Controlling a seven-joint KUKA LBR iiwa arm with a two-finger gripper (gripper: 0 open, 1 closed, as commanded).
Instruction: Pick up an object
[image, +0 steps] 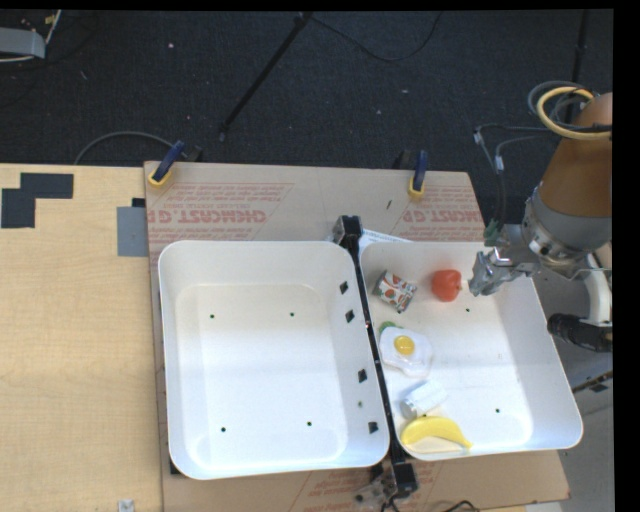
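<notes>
We find the fingers hanging over the far right part of the right bin, close to its back wall, just to the right of a small red tomato. From this slanted view we cannot tell how far the fingers stand apart, and we see nothing between them. The tomato lies on the bin floor, near the fingers but apart from them.

Left of the tomato, near the divide between the two bins, we see a small box with a printed label, tilted on the floor. Below it lies a toy fried egg, white with a yellow centre. Further toward the front edge, a small white item rests just above a yellow banana, which sits in the front left corner of the right bin.

Behind the fingers, the grey wrist rises into the orange band of the arm at the right of the view, with cables looping above it.

The left bin lies beside the right one, their rims joined by a black strip with clips. Both bins sit on a cardboard sheet held by two clamps at its back edge, on the wooden table.
</notes>
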